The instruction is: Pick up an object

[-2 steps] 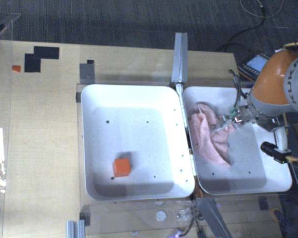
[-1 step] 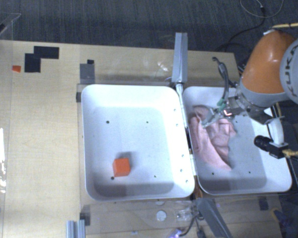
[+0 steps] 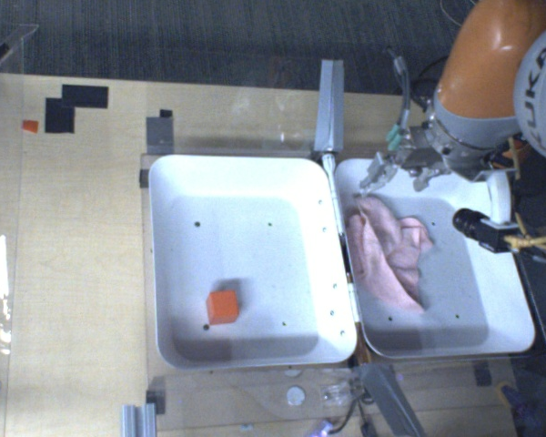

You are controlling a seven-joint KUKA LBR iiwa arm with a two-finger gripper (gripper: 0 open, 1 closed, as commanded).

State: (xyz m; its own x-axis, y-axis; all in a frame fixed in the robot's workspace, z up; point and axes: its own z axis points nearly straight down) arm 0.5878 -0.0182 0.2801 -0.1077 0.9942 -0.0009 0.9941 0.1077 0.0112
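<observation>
**Pink cloth lies crumpled in the right bin, end effector poised at its upper end**

A soft pink cloth lies crumpled in the shallow white right-hand bin, bunched against the bin's left wall. Its fabric is pale rose, folded over itself in long ridges that run from the upper left down toward the lower right, with a rounded lobe sticking out on its right side. Shadowed creases mark the folds, and the lower end tapers to a narrow tail on the bin floor.

The grey arm with the orange band reaches in from the right, and its two-finger end effector sits over the upper part of the right bin, just above the top edge of the cloth. Two metallic fingers appear spread apart, with nothing visible between them; whether a fingertip touches the cloth cannot be told.

In the shallow white left-hand bin, a small orange cube rests on the floor toward the lower left, well apart from the cloth. The two bins stand side by side on the pale wooden worktop, divided by a grey metal rail. Black rectangular markers and a tiny orange square lie on the worktop's far left.
</observation>
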